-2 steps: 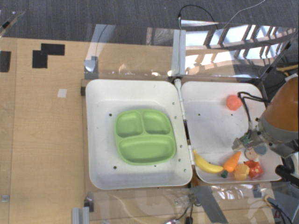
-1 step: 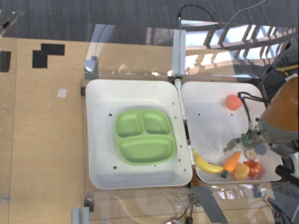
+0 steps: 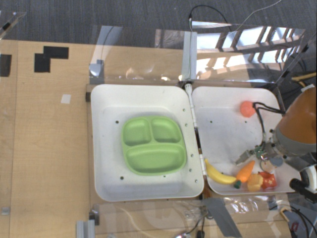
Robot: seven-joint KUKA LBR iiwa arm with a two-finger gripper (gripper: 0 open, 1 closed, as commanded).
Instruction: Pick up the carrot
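Note:
The carrot [image 3: 245, 173] is orange with a small green tip and lies tilted near the front edge of the right bin [image 3: 223, 133]. My gripper [image 3: 258, 158] hangs just above the carrot's thick upper end. It is open, with one grey finger [image 3: 242, 157] reaching left and the other on the right. Nothing is held between them. The arm's orange band [image 3: 299, 120] comes in from the right.
A yellow banana [image 3: 220, 174] lies just left of the carrot. A yellow piece [image 3: 255, 182] and a red fruit [image 3: 268, 180] crowd its right side. An orange-red ball [image 3: 247, 108] sits further back. The left bin [image 3: 109, 133] holds a green divided plate [image 3: 153, 145].

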